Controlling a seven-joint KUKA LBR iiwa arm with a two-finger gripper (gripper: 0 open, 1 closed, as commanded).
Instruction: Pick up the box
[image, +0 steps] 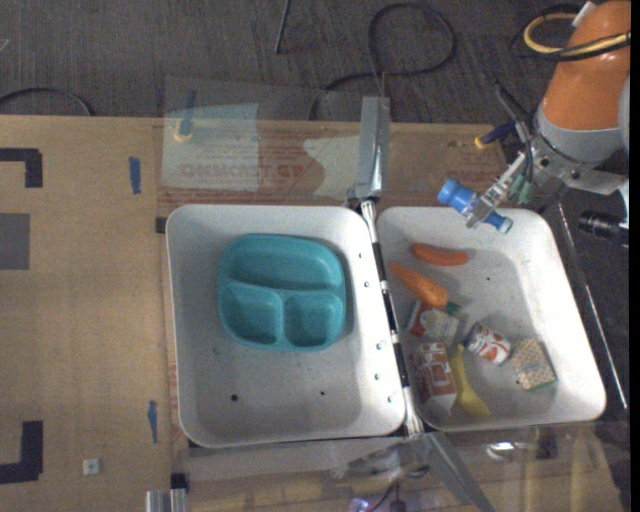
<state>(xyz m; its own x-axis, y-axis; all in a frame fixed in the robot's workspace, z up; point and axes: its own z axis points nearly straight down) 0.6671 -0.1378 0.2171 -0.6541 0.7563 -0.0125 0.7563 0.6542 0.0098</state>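
Cartons, toy food and a small can lie in the right bin (575, 300), while the left bin (190, 320) bears a teal divided plate (283, 291) with three compartments. The box (433, 376), a small white carton with red-orange print, lies flat near the right bin's left wall, toward the front; its lettering is too blurred to read. Just behind it sits a second, smaller carton (433, 324) with red and green marks, also unreadable. A yellow banana (466, 388) lies along the box's right side, touching it. To the right are a white and orange can (488, 344) on its side and a tan patterned block (534, 364). Two orange carrots (419, 285) (440, 255) lie toward the back of that bin.

The gripper (488, 211) hangs above the back rim of the right bin, well apart from the box, with a blue piece at its tip. I cannot tell how its jaws stand, and nothing is seen in them. A clear sheet (225, 150) behind the left bin bears faint reddish print that cannot be made out.
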